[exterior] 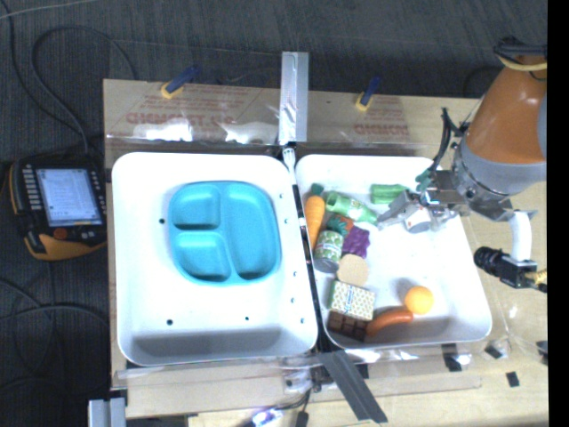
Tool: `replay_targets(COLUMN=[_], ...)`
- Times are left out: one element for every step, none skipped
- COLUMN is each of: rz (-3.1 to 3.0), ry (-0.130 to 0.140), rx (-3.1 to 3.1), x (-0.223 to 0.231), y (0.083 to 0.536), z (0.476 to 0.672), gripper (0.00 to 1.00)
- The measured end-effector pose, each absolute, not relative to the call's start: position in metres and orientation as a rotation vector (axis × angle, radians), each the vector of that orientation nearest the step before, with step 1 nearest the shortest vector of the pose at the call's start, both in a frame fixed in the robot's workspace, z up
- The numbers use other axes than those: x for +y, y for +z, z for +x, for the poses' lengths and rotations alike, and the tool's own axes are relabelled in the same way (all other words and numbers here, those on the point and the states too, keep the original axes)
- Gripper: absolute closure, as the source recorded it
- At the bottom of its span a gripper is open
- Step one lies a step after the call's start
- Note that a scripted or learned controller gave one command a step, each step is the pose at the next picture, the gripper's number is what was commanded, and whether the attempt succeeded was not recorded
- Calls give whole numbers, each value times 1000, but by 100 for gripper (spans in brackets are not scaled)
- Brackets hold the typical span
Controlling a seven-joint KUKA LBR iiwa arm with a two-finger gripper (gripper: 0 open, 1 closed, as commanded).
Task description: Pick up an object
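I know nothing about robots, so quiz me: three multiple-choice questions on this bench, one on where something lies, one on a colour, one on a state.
1. Where does the divided tray lie?
A. in the left bin
B. in the right bin
C. on the floor

2. What colour is the ball in the right bin?
A. blue
B. orange
C. white

3. How does the carrot stand to the pincer?
A. gripped in it
B. balanced on it
C. apart from it, by the bin's left wall

Answers:
1 A: the blue tray sits in the left bin.
2 B: it is orange.
3 C: the carrot lies against the bin's left wall, while the pincer hangs further right.
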State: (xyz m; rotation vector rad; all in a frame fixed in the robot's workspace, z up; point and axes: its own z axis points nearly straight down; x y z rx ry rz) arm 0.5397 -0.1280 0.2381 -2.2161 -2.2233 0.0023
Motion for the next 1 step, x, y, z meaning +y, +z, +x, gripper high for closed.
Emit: replay_targets(rz=[-2455], ry=[3], rx=[-1956], x=[-175], y=[179], z=[597], gripper=[0])
